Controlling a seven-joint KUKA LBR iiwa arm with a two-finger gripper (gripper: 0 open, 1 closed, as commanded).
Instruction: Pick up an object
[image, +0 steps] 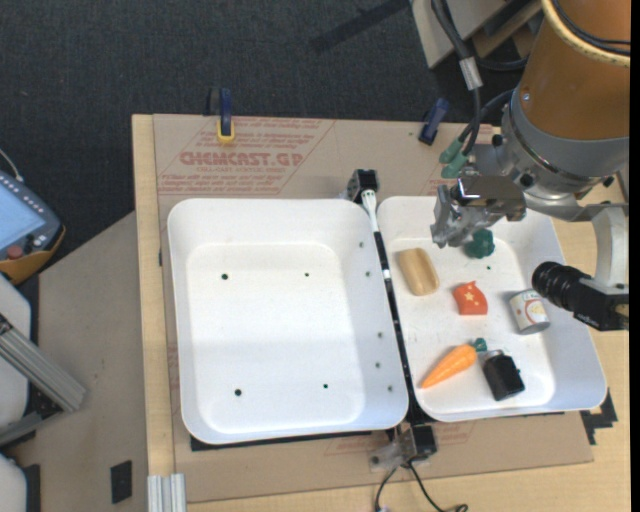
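My gripper (458, 232) hangs over the far part of the right bin (570, 385), beside a small dark green object (483, 243) that sits just to its right. Nothing shows between the fingers. In the same bin lie a tan bread-like block (418, 271), a small red-orange piece (471, 299), a silver can (527, 311), an orange carrot (449, 365) with a green tip, and a black block (503, 377).
The left bin (270, 320) sits beside the right one, with a black divider strip (385, 290) between them. Both rest on a cardboard sheet (240, 150). A black camera-like device (575, 292) juts in at the right edge of the right bin.
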